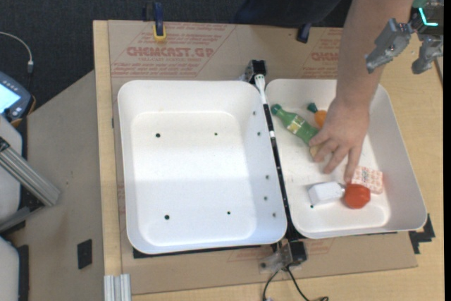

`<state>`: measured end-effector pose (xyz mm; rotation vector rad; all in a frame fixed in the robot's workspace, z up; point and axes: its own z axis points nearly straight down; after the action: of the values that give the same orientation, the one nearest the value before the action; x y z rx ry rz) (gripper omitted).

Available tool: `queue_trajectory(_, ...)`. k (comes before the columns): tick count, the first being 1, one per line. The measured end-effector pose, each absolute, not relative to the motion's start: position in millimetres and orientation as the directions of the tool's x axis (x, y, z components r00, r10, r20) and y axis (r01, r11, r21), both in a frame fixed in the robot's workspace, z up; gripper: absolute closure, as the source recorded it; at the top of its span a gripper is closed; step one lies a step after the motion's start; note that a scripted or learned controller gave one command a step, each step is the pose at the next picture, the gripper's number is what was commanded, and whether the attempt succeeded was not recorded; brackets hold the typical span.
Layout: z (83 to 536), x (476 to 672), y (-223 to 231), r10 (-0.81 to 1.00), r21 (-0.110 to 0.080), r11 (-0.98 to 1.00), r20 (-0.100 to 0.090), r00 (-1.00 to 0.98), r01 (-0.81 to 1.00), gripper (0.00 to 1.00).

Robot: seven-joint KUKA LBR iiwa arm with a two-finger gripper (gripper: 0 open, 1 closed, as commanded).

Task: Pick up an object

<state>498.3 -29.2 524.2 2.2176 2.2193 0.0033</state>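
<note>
Camera view, from above the bench: the gripper is seen raised at the upper right, above the far right corner of the right bin, its two grey fingers spread apart with nothing between them. A person's hand and forearm are stretched into the same bin, below and to the left of the gripper, the fingertips set down among the objects.

All the objects are gathered in the right bin, well apart from the gripper and lower in the frame. A green bottle is laid on its side to the gripper's lower left, just beside the hand, its neck turned toward the bar between the bins. A small orange piece is partly hidden at the edge of the wrist. Farther down, nearer the front rim, a white block is seen beside a red ball, and a small pink and white carton is touching the ball from above, just beyond the fingertips of the hand.

The left bin is placed far to the gripper's left, across the bar. Both bins are set on a brown cardboard sheet printed with red lettering.
</note>
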Motion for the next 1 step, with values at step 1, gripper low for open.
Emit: queue_trajectory(1, 536.4, 479.1, 18.8, 1.0, 0.006, 0.006, 0.001, -0.006, 1.0, 0.0)
